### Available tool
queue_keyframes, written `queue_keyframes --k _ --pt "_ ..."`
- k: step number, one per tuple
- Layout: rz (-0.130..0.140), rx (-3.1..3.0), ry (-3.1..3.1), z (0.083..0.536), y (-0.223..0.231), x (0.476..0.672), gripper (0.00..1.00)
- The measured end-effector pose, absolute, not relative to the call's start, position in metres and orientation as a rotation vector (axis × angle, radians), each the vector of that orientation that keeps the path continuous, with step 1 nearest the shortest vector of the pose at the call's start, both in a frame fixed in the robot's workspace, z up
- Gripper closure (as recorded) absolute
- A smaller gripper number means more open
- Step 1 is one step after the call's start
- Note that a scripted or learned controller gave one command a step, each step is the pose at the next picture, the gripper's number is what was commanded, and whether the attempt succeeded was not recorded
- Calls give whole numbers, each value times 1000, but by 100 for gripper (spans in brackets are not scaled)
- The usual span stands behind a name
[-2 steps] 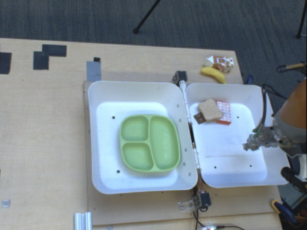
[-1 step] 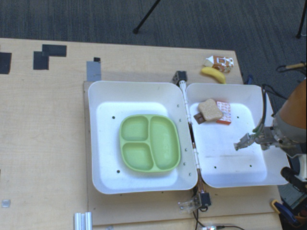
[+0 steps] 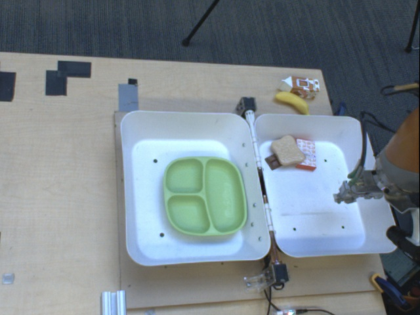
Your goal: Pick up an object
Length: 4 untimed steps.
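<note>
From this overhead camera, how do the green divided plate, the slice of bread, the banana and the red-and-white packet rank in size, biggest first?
As they look in the camera view:
1. Green divided plate, by far the largest.
2. Slice of bread.
3. Banana and red-and-white packet: too close to rank, since the bread covers part of the packet.

A green divided plate (image 3: 204,196) lies in the left bin (image 3: 141,195). On the worktop (image 3: 59,176) beyond the right bin (image 3: 341,231) sit a banana (image 3: 291,101) and a small packet (image 3: 302,84).

Tan bread slice (image 3: 287,149) in right bin (image 3: 328,238)
</note>
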State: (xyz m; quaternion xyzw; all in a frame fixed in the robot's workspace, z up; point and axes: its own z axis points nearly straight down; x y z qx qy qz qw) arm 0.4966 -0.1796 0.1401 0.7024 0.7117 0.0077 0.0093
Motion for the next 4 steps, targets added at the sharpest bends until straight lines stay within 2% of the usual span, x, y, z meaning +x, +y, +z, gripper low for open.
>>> queue_keyframes --k 1,2,3,4 --pt "24 2195 2222 140 -180 497 0" --pt "28 2188 2225 151 -179 498 100" --pt "28 2189 2224 150 -179 498 0" --pt "6 2213 2221 87 -122 489 0"
